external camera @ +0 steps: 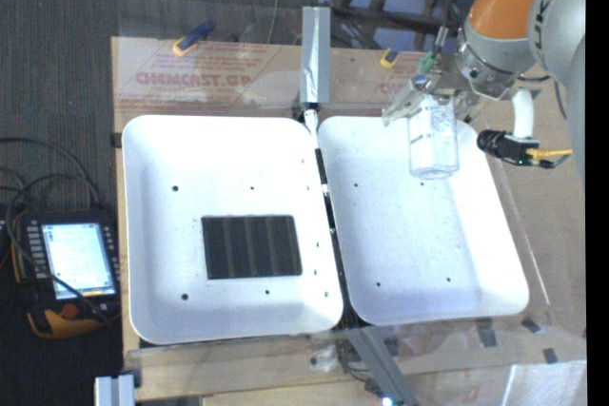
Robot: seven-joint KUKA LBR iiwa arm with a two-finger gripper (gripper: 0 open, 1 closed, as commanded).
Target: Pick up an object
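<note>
Look to the upper right of the frame: a clear glass (434,145) hangs over the right bin (495,252), upright, its upper end up against the gripper (440,102). Whether the gripper is clenched on it or released you cannot tell from this angle.

Judge the glass as light, stiff, smooth and slippery, and likely to break if it drops. It looks like a plain cylinder, so the safest hold would be across its wall near the top, squeezed gently and squarely; a skewed pinch could let it slide out.

Around it you have little to worry about. The left bin (152,204) holds a dark ribbed tray (251,245) lying flat near the lower middle, well apart from the glass. A grey metal post (315,52) stands at the top where the bins meet, and a handheld controller (71,260) sits at the far left, off the bench. Nothing stands between the glass and the bin floor beneath it.
</note>
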